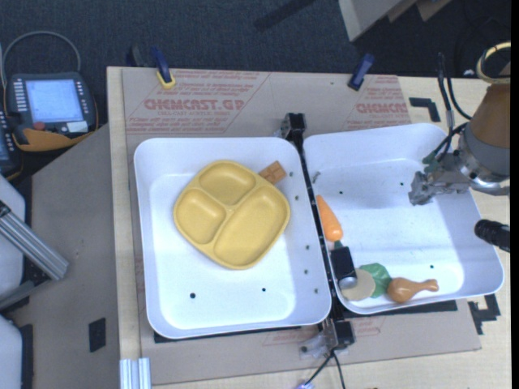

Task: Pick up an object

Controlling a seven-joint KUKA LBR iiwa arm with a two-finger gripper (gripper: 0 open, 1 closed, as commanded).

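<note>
My gripper (422,191) hangs over the right bin (389,164), near its back right part, with nothing seen between its fingers. An orange carrot (328,218) lies along the right bin's left wall. At that bin's front left sit a black block (341,260), a green piece (378,275), a tan round piece (359,285) and a brown drumstick-shaped toy (409,287). All of these lie well left of and nearer the front than the gripper. A yellow divided plate (232,214) rests in the left bin (162,241), with a small brown block (272,171) at its back right edge.
The two bins meet at a black clamp (293,125) at the back. Brown board (243,100) surrounds the bins. A teach pendant (50,108) lies off the bench at the far left. Cables (451,96) hang near the arm at the right.
</note>
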